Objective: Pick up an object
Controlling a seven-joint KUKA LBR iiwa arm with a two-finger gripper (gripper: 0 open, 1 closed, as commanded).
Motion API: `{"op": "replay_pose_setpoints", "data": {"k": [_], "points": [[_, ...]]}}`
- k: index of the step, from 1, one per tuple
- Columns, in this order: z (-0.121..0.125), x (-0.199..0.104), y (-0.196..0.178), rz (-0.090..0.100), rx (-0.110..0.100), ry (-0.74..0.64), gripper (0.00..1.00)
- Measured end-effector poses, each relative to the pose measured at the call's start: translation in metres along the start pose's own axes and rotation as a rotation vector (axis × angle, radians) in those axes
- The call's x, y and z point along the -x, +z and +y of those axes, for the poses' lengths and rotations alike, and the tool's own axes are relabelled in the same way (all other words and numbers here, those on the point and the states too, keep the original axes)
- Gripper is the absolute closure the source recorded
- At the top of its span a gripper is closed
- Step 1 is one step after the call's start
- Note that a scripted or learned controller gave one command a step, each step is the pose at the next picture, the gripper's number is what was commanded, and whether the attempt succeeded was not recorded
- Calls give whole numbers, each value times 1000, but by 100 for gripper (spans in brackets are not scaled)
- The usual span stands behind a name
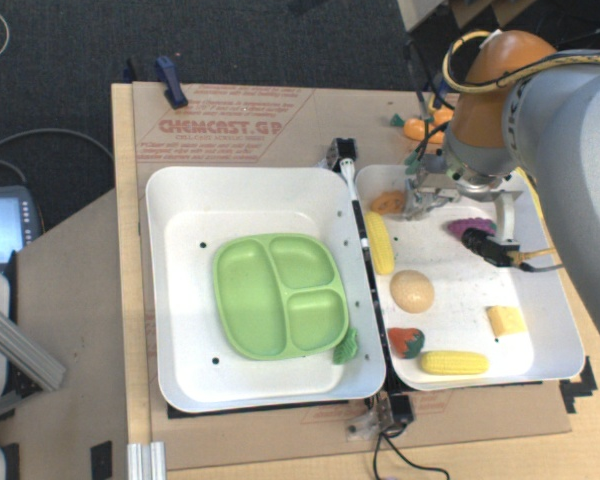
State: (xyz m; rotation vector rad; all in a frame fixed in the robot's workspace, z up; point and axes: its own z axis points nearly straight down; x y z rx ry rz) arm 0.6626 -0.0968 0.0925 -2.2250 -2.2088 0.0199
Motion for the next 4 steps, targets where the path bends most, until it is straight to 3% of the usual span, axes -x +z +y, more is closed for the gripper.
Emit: {"op": "replay_pose_setpoints", "data": {"k": [1,2,3,4], "points": [[0,0,0,0,-1,0,0],[0,0,0,0,-1,0,0],[-73,7,9,4,8,-3,0],[-35,-2,8,3,18,-9,0]]}}
